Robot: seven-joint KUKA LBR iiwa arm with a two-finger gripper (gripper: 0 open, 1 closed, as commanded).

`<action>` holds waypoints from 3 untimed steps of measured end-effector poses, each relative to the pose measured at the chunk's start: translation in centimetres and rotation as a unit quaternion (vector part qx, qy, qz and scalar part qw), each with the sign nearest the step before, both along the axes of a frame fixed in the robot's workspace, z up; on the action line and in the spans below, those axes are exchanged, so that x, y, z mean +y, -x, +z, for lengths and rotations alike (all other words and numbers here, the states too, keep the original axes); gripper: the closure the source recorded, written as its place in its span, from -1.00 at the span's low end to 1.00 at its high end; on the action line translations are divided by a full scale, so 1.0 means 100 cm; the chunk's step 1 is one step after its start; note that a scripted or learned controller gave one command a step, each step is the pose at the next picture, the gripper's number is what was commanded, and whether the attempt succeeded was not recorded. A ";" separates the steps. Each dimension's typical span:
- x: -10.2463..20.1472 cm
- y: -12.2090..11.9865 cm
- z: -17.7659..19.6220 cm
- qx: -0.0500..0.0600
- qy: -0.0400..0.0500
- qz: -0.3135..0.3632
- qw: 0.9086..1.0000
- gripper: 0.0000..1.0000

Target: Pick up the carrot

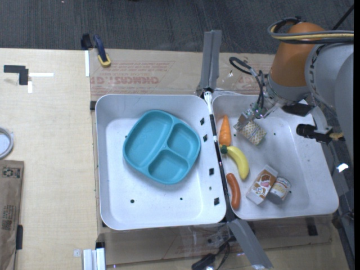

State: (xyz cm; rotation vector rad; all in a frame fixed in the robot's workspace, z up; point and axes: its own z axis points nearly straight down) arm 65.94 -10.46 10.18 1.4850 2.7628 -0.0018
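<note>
The carrot [225, 130] lay against the right bin's [315, 207] left wall, just above the banana [238, 161], while the hand [251, 127], grip state untellable, hung just beside it, likely to snag the wall or banana.

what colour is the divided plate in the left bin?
Light blue, plain with no pattern. The plate shows clearly in the camera view.
</note>
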 end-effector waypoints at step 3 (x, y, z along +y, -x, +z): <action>0.022 0.000 0.138 0.001 -0.001 -0.201 0.980 1.00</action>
